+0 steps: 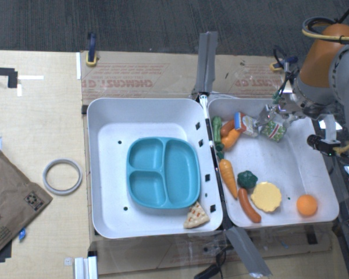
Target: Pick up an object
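now jaws touching green-white packet, right bin far corner.

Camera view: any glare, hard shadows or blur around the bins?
Camera view: light is even and soft; the white left bin shows mild brightness along its rim, no blown glare; shadows are faint beside the blue tray; toy food in the right bin reads sharp; the tool area is cluttered and slightly soft.
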`<state>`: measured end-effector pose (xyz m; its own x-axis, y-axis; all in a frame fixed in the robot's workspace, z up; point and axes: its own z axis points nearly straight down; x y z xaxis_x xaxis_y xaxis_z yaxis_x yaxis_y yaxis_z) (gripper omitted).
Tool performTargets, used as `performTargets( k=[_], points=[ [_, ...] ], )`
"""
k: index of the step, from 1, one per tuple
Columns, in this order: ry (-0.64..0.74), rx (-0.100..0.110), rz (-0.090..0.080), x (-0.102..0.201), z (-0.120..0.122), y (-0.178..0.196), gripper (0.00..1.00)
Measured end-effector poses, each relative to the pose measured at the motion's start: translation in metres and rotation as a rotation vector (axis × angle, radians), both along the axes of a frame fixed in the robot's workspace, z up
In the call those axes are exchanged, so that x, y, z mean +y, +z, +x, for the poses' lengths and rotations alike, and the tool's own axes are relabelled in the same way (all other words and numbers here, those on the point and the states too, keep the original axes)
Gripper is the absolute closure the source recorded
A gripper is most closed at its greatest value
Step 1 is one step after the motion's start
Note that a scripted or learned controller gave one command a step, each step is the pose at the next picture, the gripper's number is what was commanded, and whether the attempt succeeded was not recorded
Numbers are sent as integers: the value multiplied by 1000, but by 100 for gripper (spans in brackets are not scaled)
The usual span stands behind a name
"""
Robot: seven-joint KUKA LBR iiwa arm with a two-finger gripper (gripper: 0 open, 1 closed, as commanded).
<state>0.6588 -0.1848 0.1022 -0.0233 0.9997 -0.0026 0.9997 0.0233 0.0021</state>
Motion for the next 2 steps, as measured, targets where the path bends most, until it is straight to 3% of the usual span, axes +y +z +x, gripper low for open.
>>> performTargets(
  k=[1, 2],
  points=[
    [4, -1, -2, 0, 1, 9, 100],
    [14, 2, 1, 36, -15, 102, 100]
  ],
)
